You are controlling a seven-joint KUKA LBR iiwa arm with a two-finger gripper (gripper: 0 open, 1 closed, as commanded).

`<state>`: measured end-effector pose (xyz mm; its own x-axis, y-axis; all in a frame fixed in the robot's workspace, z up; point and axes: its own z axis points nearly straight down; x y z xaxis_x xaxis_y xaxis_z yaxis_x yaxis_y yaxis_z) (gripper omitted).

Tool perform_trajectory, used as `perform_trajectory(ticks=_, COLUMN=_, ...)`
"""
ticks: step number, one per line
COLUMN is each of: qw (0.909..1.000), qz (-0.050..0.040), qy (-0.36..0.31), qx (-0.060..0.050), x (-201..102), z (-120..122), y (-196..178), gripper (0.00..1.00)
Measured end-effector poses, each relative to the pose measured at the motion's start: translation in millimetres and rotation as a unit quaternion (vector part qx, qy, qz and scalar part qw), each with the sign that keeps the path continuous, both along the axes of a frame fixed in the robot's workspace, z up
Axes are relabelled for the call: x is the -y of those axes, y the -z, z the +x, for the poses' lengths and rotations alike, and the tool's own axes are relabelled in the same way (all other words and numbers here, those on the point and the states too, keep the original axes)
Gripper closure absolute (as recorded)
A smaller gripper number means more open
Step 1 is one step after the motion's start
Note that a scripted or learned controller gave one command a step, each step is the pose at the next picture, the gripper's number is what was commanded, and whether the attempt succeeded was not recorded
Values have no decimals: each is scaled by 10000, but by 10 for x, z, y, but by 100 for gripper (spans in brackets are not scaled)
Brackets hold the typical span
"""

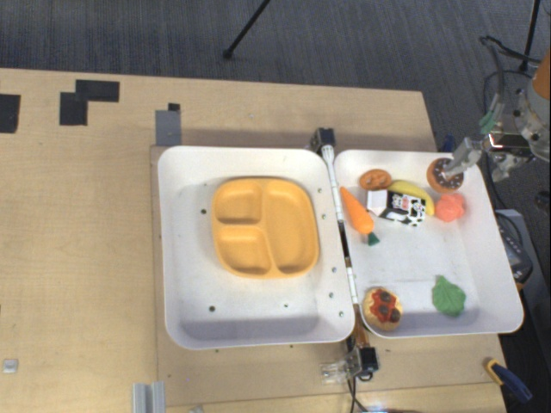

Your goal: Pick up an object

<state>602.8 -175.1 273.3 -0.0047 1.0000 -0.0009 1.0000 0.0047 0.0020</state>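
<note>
The gripper sits at the far right corner of the right bin, touching or just over a chocolate doughnut. Just beside it toward the camera lies a pink ball; to its left a banana, a black-and-white carton, a cookie and a carrot crowd the far strip. Nearer the camera the bin floor lies open, until a green leaf and a small pizza at the near wall.

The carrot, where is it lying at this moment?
The carrot lies in the right bin, close to its left wall, just left of the black-and-white carton and below the cookie.
</note>
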Motion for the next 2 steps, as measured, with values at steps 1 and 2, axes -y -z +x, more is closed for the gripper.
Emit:
perform_trajectory(ticks=1, qw=9938, qz=-22, qy=-1108, qx=20, x=-530, z=80, y=1424, gripper=0)
perform_trajectory(ticks=2, qw=9449, qz=-8, qy=-3274, qx=10, x=-567, z=209, y=1686, gripper=0)
